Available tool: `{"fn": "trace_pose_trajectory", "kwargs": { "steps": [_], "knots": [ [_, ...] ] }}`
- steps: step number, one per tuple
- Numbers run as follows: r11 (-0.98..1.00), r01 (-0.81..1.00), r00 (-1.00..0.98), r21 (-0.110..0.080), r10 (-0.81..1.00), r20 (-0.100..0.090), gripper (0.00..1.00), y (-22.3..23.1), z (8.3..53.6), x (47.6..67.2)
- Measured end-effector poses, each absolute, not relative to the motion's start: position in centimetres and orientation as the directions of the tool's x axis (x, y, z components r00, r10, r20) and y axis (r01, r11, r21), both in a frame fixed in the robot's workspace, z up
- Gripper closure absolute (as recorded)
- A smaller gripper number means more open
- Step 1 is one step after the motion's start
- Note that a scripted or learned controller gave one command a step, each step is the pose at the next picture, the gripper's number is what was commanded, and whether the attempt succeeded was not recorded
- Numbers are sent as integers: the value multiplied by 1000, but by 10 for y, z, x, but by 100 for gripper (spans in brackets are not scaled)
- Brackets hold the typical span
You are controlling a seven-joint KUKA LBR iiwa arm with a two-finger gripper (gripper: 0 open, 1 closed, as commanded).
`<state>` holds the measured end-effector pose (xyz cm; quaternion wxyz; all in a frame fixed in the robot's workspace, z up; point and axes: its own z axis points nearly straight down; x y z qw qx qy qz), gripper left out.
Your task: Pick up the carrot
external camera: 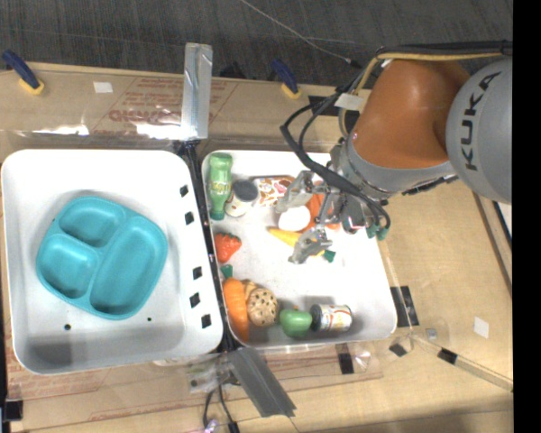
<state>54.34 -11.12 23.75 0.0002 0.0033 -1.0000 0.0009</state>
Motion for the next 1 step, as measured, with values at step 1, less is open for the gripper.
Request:
{"fn": "trace_pose_trajectory", "kwargs": {
  "steps": [1],
  "knots": [
    [991,-132,-991,5,-132,13,0,-168,99,593]
  ]
}}
